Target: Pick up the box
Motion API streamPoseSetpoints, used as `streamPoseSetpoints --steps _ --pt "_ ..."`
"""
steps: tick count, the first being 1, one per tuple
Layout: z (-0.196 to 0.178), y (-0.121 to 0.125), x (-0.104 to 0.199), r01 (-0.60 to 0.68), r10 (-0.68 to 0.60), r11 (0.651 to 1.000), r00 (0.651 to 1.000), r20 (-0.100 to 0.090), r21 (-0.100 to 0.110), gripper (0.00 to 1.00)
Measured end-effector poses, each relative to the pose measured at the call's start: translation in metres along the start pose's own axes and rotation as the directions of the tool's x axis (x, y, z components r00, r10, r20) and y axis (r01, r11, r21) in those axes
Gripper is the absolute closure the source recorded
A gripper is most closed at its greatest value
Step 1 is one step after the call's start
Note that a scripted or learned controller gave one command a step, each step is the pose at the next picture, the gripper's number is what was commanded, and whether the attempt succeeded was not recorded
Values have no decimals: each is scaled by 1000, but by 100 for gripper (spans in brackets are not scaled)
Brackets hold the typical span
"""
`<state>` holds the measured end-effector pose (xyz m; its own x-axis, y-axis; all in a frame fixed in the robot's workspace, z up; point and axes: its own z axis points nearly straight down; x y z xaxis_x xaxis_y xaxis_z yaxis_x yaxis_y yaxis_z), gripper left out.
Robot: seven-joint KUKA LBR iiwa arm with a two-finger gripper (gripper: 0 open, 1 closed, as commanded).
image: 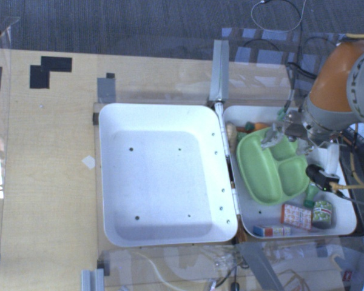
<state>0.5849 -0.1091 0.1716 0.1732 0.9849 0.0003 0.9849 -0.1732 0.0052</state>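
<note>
The box (298,216) lies at the lower right of the frame in my right bin (352,228), by a green divided tray (270,174). Above, my gripper (283,132) hovers over that tray.

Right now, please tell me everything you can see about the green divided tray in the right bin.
The green tray is a light green, smooth plastic-looking dish with rounded corners and raised ridges splitting it into compartments. It lies tilted in the right bin, leaning toward that bin's left wall. The gripper hangs over its upper edge; contact cannot be judged. A small printed box lies just below its lower right corner, and small items peek from behind its top left.
</note>
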Motion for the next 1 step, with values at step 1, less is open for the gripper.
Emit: streamPoseSetpoints --steps 1 --pt "59 -16 18 163 -163 986 987 2 -25 0"
